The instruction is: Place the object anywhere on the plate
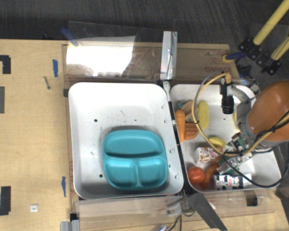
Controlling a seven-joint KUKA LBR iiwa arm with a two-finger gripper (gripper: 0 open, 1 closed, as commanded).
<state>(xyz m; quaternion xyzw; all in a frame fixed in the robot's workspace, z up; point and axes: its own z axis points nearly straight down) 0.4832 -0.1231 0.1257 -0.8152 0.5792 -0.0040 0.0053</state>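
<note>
Two white bins sit side by side on the desk [29,129]. Left holds the teal plate [135,159]; right holds toy food under the pincer [231,165], its grip state unclear. Best seat squarely on the tomato [196,175] before lifting.
</note>
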